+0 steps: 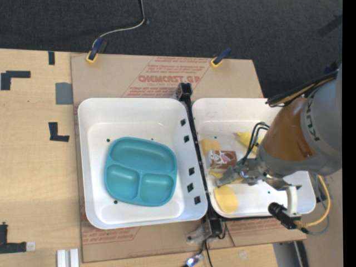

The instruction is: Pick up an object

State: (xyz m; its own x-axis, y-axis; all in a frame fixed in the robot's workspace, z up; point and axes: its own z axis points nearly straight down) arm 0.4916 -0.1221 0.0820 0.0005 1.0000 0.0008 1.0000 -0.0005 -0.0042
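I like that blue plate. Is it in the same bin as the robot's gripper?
No, the teal divided plate lies in the left bin; the gripper is in the right bin.

Smooth glossy white plastic bins point(89, 149); a matt teal plastic tray point(141, 171); brown printed cardboard point(161, 77) beneath; pale wood bench point(33, 149); dark rough carpet point(67, 10)

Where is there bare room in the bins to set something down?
Left bin: a bare white strip borders the teal divided plate, widest behind it. Right bin: bare near its back wall; its middle is crowded by yellow items, a small packet and the gripper.
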